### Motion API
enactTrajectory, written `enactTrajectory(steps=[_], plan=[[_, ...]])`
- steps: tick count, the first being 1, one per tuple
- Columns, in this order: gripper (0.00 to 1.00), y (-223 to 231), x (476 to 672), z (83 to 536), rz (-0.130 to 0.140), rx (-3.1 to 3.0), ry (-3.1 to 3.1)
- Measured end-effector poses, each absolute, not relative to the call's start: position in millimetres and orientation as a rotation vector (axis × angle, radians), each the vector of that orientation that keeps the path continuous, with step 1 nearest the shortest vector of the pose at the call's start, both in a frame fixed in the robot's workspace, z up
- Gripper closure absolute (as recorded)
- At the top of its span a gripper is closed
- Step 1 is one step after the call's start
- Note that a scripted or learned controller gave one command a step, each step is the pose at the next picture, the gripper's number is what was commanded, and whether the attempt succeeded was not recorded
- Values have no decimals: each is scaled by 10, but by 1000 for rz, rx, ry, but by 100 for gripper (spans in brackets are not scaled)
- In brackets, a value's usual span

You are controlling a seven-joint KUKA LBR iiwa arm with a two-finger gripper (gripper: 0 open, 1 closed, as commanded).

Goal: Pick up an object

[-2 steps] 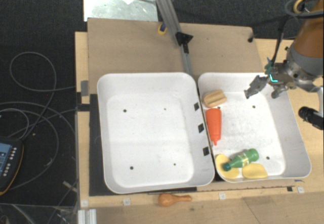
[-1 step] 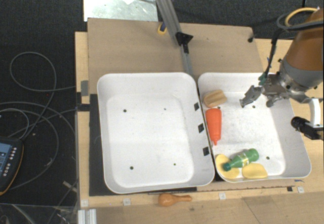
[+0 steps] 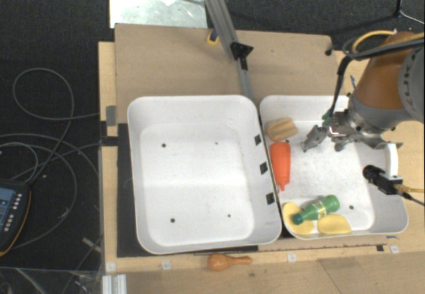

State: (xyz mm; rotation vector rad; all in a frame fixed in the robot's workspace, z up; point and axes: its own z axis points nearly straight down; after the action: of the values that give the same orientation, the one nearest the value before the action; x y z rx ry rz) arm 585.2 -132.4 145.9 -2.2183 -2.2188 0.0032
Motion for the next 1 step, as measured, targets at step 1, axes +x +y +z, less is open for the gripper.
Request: enactTrajectory(steps=[1], plan=[[0,-1318,5847,935,2,-2219,-2219]])
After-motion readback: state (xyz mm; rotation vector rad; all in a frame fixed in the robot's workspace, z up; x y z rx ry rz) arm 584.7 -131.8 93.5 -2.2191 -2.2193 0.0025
